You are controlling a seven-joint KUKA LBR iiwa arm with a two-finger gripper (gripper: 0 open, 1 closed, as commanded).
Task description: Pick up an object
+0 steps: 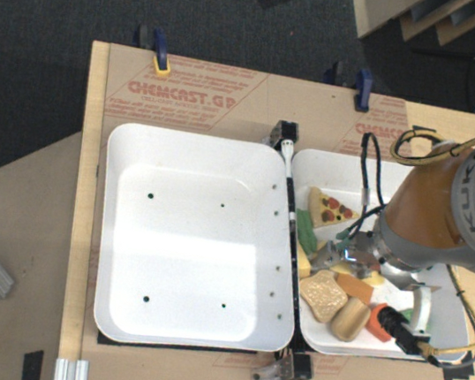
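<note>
Arm [450, 205] comes in from the right side of the view. The grey link and orange band [419, 200] sit over the right bin [335, 166], with the wrist angled down and toward the bin divider. Gripper [340, 256] is low in the cluster of toy food, near the right bin's left wall. Open or closed: can't tell, the wrist body and cables cover it. Can't confirm anything is held.

Pick candidates are all in the right bin, placed relative to the gripper:
- pizza slice [333, 209] just beyond it toward the top of the view, flat, topping side up
- green piece [306, 231] just left of it, along the bin wall
- orange wedge [358, 289] just below it, close under the wrist, contact unclear
- speckled tan slab [322, 295] below and slightly left, bread-like
- tan cylinder [349, 319] further below, on its side, touching the slab
- red-orange piece [382, 322] below right, just beside the cylinder

Obstructions: the items are packed tight around the gripper, and the arm body hides the far-right part of the bin floor.

Left bin [109, 209] is well left of the gripper and shows a few small dark dots on its floor. A black clip [284, 134] sits at the top of the seam between the bins. The worktop [235, 95] is a brown sheet printed CHEMCAST GP, with blue clamps [161, 52] at its far edge.
</note>
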